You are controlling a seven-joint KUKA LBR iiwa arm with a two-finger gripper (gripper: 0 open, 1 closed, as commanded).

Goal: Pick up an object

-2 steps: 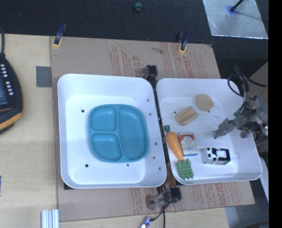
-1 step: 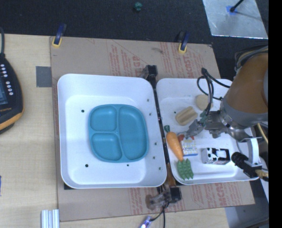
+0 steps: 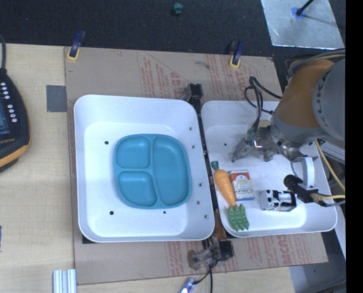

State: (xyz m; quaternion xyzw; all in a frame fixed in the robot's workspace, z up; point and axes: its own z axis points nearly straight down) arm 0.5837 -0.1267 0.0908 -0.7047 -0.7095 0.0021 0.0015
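The right bin (image 3: 264, 113) holds an orange toy carrot with a green top (image 3: 225, 188), a small white and red box (image 3: 242, 184) beside it, and a small black-and-white object (image 3: 275, 199) near the front right. My gripper (image 3: 253, 148) hangs over the bin's middle, behind the box and apart from it. Its fingers are spread open and there is nothing between them. The grey arm with its orange band (image 3: 307, 87) reaches in from the right.
The left bin (image 3: 90, 163) bears a blue divided plate (image 3: 151, 170). A teach pendant (image 3: 1, 124) lies on the bench at far left. Clamps (image 3: 75, 46) hold the cardboard sheet at the back.
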